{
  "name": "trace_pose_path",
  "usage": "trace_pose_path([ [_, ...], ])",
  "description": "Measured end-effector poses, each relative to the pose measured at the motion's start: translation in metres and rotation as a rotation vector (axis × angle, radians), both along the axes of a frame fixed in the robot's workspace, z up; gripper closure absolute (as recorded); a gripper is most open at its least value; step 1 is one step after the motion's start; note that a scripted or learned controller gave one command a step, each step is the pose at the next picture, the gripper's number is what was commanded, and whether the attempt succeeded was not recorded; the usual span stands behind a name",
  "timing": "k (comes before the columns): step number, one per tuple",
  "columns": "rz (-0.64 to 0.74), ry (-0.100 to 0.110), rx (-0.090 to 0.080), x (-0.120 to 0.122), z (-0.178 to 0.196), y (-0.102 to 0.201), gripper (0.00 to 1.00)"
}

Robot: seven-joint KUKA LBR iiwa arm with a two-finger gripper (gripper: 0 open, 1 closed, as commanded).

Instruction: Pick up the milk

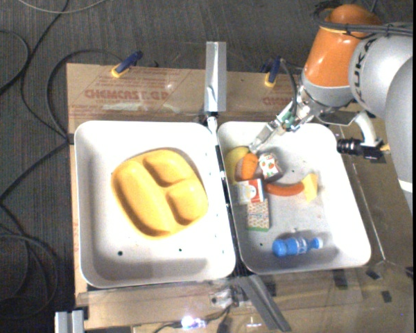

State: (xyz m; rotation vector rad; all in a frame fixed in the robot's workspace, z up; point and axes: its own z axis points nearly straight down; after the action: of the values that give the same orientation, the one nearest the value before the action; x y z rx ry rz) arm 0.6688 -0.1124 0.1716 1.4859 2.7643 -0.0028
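Where the bins rest: bench (125, 96), brown board top, two blue-and-yellow clamps (125, 63) at the far edge, grey metal strip (215, 82) upright between them.
Arm (374, 61): grey with an orange band, enters from the right, leans over the far right corner of the right bin.
Left bin (104, 255): white, shallow, touches the right bin along the middle seam.
Right bin (347, 214): white, shallow, holds all the small items.
Yellow divided plate (159, 193): sits in the middle of the left bin, three compartments.
Milk (258, 210): carton, lies flat in the right bin near its left wall, just in front of the cluster of toy food, apart from the gripper.
Gripper (256, 144): slim, slants down into the far left part of the right bin, tip just above the yellow round piece; width of opening cannot be told; grips nothing visible.
Blue bottle (296, 245): lies on its side near the front of the right bin, white cap to the right.
Red-orange curved piece (286, 189): lies right of the milk, touches a yellow chunk (310, 184).
Orange round piece (247, 166): beside a yellow round piece (234, 158), just behind the milk.
Small white box (267, 165): dark red marks, touches the orange round piece.
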Motion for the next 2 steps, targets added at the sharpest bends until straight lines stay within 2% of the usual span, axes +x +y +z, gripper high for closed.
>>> trace_pose_path([
  [1, 0.062, -0.016, -0.005, 0.005, -0.061, -0.046, 0.00],
  [2, 0.056, 0.003, 0.002, -0.063, -0.054, -0.003, 0.00],
])
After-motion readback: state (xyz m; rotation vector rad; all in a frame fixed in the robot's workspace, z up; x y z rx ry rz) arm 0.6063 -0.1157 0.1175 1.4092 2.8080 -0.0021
